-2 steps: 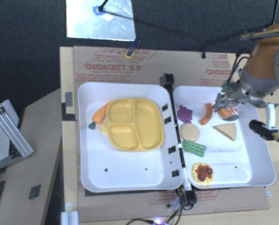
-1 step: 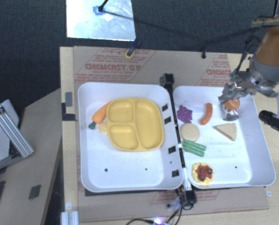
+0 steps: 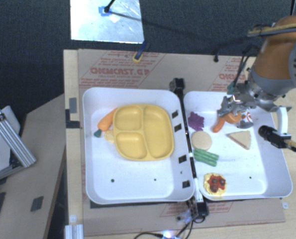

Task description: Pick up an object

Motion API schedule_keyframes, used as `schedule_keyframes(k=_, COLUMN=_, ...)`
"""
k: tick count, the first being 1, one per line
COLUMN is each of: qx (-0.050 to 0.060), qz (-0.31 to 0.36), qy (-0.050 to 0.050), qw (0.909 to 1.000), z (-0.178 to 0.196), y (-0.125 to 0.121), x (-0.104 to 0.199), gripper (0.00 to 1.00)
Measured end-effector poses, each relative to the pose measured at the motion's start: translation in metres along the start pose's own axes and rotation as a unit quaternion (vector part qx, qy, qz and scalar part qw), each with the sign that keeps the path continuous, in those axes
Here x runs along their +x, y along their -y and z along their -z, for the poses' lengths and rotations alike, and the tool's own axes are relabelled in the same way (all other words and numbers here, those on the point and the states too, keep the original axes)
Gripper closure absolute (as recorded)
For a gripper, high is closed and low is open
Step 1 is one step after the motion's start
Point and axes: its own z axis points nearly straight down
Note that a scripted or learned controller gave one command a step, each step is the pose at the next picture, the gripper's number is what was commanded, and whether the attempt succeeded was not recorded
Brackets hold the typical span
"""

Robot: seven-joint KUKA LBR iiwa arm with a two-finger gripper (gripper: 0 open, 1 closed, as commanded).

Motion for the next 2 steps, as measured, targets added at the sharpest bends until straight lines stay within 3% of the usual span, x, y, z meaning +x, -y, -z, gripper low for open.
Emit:
schedule_keyframes(k=1, qx=0.001, qz=-0.001, qy=0.000, qw=1.0000, z=-0.009, y=0.027, x=0.041, gripper=1.00)
schedule_keyframes(k=2, qx=0.000, qz=0.001, qy=0.000, qw=1.0000, z=0.009, y=0.056, x=0.085, gripper=1.00)
